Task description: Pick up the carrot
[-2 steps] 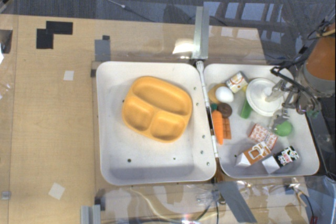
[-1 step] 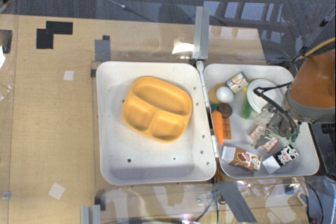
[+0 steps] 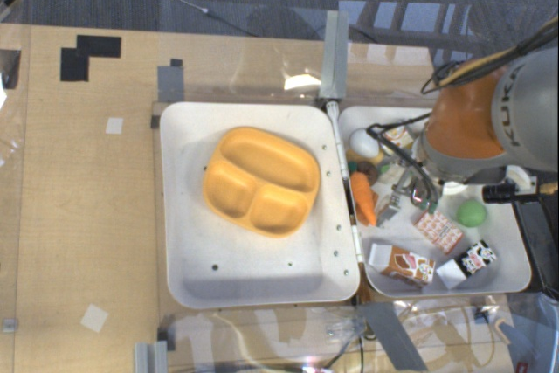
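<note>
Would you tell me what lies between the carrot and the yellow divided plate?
In the camera view, the bins' adjoining white rims separate the carrot from the yellow plate.

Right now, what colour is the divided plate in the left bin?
Yellow-orange; the divided plate shows clearly in the camera view.

The grey arm [image 3: 524, 113] runs out of frame at the right edge, its orange band [image 3: 463, 122] covering much of the right bin's [image 3: 515, 275] far side. The gripper [image 3: 403, 195] sits low beside the carrot [image 3: 363, 199], its fingers too small and cluttered by cables to read. A white rounded item [image 3: 364, 144] is partly hidden behind the wrist. Print on the small cartons [image 3: 410, 265] is illegible. The worktop [image 3: 79, 214] is cut off at left.
</note>
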